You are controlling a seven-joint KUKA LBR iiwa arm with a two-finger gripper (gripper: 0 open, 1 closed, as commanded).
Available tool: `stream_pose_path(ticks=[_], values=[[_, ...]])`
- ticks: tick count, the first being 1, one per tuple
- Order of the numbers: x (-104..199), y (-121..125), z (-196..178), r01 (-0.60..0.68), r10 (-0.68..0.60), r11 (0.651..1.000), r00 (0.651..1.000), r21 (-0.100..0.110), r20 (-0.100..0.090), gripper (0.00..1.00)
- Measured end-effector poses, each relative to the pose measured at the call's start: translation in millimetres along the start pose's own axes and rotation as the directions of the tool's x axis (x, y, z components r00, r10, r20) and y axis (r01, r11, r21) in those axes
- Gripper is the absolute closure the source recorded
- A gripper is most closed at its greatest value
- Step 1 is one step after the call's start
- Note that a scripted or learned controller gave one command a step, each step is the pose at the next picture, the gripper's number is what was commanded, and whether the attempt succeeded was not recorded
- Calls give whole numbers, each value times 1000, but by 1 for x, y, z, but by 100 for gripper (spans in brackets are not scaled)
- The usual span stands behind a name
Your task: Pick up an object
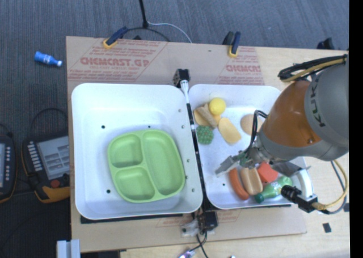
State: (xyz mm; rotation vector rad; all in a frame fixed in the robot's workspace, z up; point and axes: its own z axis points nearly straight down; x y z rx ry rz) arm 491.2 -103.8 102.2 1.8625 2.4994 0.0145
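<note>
1. While my two-finger gripper [235, 162] hangs low in the right white bin [266, 93], I cannot tell its opening.
2. Just beside it lies the tan plastic hot-dog bun [251, 181], seemingly unlifted; grasping and raising remain.

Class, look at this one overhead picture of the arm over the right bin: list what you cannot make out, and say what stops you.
- Gripper: open or shut is unclear; too small and dark among the toy food.
- Whether it holds anything: not visible.
- Right bin: its right part is covered by the arm.
- Round tan item: partly behind the arm.
- Green item: half hidden by the red item and a cable.
</note>
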Motion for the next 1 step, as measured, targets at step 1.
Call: stream_pose_path(ticks=[1], values=[[2, -3, 11, -22, 22, 1000, 1000, 9, -5, 0]])
